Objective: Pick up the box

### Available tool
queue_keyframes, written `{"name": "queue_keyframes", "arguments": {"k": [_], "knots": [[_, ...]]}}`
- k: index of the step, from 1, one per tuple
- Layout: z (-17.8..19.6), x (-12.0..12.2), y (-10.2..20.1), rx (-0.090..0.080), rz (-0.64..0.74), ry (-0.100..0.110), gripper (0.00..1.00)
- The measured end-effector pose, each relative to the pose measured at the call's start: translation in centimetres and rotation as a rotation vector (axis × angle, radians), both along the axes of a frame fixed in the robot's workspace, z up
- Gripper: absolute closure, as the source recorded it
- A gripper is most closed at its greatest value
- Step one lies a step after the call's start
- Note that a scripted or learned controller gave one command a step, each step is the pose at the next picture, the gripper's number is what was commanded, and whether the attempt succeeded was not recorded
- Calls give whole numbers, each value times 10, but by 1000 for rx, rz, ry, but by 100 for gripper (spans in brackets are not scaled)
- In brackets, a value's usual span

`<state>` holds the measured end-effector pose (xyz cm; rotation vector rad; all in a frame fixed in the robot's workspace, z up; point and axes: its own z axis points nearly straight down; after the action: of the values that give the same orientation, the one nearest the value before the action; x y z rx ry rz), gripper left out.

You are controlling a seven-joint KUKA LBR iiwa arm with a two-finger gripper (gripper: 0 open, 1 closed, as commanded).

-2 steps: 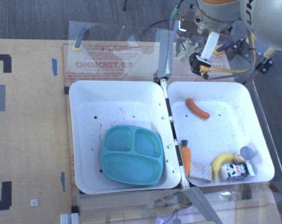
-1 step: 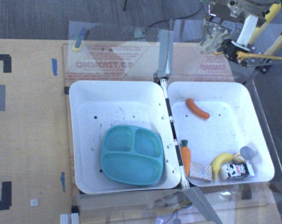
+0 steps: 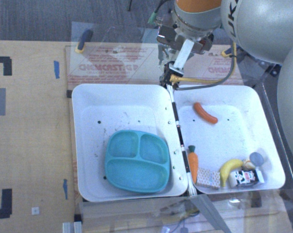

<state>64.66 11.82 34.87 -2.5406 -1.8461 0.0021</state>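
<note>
A small flat box [image 3: 208,178] with a speckled red and white pattern lies at the near edge of the right bin [image 3: 263,111], between a toy carrot [image 3: 192,161] and a banana [image 3: 230,169]. My gripper [image 3: 184,39] hangs high over the far rim where the two bins meet, well away from the box. Nothing shows beneath it.
The right bin also holds a sausage [image 3: 205,113], a black and white carton [image 3: 246,177] and a small grey-blue cup [image 3: 256,158] in its near right corner. A teal divided plate [image 3: 137,161] lies in the left bin [image 3: 88,106]. A clear sheet with red print lies behind the bins.
</note>
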Motion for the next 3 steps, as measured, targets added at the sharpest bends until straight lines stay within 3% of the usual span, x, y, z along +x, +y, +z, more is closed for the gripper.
{"name": "queue_keyframes", "arguments": {"k": [1, 2, 3], "knots": [[75, 20, 50, 0, -132, -3, 100], [87, -6, 45, -1, -75, 1, 100], [86, 16, 108, 0, -100, -2, 100]]}}
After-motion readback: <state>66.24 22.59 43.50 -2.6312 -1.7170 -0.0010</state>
